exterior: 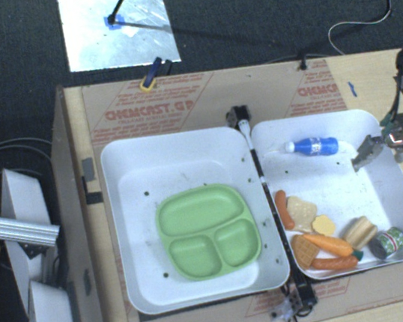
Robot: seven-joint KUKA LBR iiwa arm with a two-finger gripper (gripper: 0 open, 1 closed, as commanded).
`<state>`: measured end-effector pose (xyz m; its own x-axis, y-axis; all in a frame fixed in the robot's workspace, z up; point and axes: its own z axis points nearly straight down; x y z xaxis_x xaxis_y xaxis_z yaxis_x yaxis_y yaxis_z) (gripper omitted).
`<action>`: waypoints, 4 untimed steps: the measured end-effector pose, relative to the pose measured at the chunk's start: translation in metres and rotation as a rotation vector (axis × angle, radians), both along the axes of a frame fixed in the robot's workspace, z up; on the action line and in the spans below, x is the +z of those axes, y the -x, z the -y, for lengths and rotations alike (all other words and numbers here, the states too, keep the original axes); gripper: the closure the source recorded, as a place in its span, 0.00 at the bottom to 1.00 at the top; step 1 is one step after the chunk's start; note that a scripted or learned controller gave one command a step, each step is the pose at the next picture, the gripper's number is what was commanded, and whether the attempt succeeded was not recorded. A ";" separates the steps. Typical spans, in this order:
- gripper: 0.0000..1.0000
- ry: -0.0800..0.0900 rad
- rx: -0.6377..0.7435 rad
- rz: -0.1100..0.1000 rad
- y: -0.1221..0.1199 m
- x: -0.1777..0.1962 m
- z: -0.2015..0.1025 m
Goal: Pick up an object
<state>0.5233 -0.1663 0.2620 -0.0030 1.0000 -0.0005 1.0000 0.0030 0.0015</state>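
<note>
Bottle (313, 146) lies near right bin's (400, 193) far wall; gripper (373, 150) beside, apparently spread.

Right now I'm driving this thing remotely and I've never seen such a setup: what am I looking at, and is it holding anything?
You are looking down at a slant from one fixed camera above a bench. Two shallow white bins sit side by side. The left bin holds a green divided plate. The right bin holds a small blue bottle near the far side and, at the near side, a heap of toy food, among it a carrot and a small can. The robot arm comes in from the right; its gripper hangs over the right bin's far right part, near the bottle. I see nothing between its fingers.
</note>
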 end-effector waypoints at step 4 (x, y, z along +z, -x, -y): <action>0.00 0.000 -0.001 0.000 -0.145 -0.178 -0.014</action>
<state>0.6687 -0.1520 0.0844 -0.0019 1.0000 -0.0009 1.0000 0.0019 0.0013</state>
